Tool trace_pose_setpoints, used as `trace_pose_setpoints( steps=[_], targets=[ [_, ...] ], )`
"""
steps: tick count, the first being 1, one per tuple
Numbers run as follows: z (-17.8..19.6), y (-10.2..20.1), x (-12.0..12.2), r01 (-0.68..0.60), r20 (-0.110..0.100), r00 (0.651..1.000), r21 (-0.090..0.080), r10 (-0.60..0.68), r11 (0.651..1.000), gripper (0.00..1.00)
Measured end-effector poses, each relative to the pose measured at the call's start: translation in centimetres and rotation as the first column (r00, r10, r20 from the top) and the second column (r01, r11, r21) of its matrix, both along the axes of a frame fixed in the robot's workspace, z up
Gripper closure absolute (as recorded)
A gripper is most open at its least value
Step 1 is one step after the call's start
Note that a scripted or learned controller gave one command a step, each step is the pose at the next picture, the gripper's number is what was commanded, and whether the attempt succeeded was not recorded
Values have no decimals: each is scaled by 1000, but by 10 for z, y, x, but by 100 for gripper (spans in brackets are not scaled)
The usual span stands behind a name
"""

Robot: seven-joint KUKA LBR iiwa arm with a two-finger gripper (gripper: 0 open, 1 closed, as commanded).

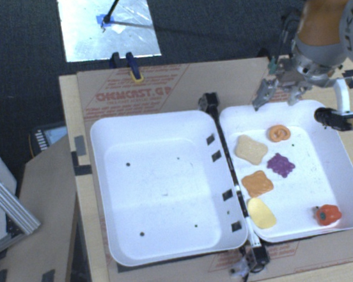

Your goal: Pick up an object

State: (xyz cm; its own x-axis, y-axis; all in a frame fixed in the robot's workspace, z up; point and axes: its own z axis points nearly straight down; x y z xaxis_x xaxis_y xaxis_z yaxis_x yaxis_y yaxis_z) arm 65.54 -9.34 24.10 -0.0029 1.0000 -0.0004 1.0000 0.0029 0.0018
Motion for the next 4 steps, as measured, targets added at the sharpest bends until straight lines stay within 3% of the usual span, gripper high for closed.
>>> trace_pose_setpoints(
  steps=[1, 2, 3, 4],
  targets=[
    [185, 34, 15, -5, 21, 1000, -1, 5, 1000, 0],
    [304, -22, -11, 6, 16, 1000, -5, -6, 1000, 0],
    [307, -18, -9, -4, 6, 1000, -2, 4, 1000, 100],
    [231, 55, -13, -8, -7, 1000, 4, 8, 1000, 100]
  ],
)
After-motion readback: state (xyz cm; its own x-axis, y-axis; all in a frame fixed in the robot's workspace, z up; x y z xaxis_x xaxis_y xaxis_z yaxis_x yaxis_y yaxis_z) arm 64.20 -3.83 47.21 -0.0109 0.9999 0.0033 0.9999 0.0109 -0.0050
